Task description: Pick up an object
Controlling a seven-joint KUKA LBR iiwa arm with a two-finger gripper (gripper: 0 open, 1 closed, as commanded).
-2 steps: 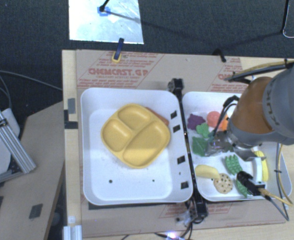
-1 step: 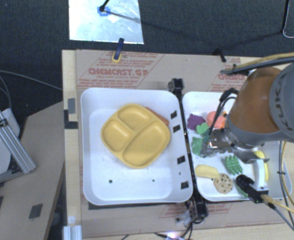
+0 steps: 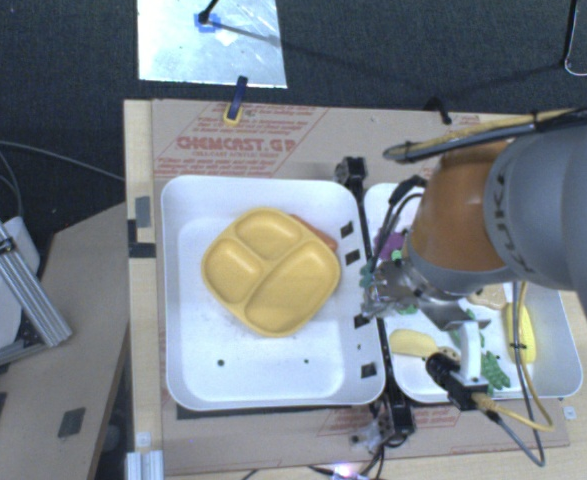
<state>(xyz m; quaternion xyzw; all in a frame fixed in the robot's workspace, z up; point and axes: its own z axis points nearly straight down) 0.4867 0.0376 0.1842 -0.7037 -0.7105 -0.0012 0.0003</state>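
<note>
Gripper [image 3: 385,293] is parked low over the left end of the right-hand shallow white bin [image 3: 565,373], right up against the wall it shares with the left-hand shallow white bin [image 3: 188,368]. The bulky grey arm with its orange band [image 3: 473,218] covers most of it from above, so we honestly can't tell whether it's open or closed, or whether it's got anything. Our guess is it's down there because the closest grabbable thing, a pale yellow banana-shaped piece [image 3: 413,343], lies on the bin floor just beside the gripper, on the near side. That bin also holds a small green leafy-looking lump [image 3: 493,368] and a second yellow curved piece [image 3: 521,333] further right, partly behind cables. In the left bin a big yellow three-compartment plastic plate [image 3: 271,271] sits mid-floor, compartments bare, with something pinkish-red [image 3: 320,234] poking out from under its far-right edge. Nothing looks lifted yet, we reckon.
</note>
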